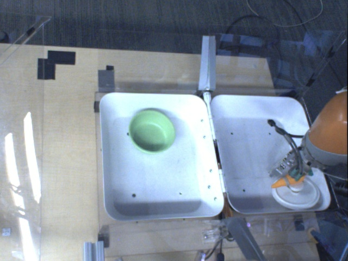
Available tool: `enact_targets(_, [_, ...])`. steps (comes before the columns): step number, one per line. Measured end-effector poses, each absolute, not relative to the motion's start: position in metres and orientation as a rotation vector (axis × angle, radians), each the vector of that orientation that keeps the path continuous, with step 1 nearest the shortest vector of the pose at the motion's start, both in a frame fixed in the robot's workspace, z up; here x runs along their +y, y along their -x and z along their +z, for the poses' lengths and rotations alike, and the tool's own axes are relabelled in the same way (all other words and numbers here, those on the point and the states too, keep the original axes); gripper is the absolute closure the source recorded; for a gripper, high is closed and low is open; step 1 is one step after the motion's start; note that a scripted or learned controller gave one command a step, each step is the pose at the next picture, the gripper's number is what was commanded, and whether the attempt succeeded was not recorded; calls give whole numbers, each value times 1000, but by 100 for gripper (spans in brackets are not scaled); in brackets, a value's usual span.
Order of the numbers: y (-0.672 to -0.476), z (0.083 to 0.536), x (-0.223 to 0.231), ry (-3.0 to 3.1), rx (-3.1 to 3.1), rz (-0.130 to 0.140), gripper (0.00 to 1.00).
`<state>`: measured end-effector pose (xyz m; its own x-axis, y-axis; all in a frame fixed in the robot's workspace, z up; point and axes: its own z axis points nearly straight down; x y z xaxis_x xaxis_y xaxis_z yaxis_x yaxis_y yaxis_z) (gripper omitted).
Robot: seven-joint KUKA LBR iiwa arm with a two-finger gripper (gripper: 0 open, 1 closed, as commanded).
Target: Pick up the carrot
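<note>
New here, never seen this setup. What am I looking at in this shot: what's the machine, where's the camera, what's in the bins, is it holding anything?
One fixed camera looks down at a slant on a wooden bench bearing two shallow white bins side by side. The machine is a robot arm, grey with an orange band above the wrist, reaching in from the right of the picture. Its two-finger gripper is low in the right bin, right at the carrot, the orange piece with a green end that it is meant to pick up. The carrot lies at the edge of a small white plate near that bin's front right corner. The view is too small to tell whether the carrot sits between the fingers. The left bin holds a green bowl, upright, towards the back.
</note>
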<state>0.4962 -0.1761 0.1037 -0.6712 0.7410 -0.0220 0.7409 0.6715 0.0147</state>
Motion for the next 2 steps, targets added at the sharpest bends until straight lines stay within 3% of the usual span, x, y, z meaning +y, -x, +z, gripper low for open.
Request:
enact_targets(1, [-496,104,-176,-1263,2848,7,0])
enact_targets(2, [-494,91,-195,-915,2989,8,0])
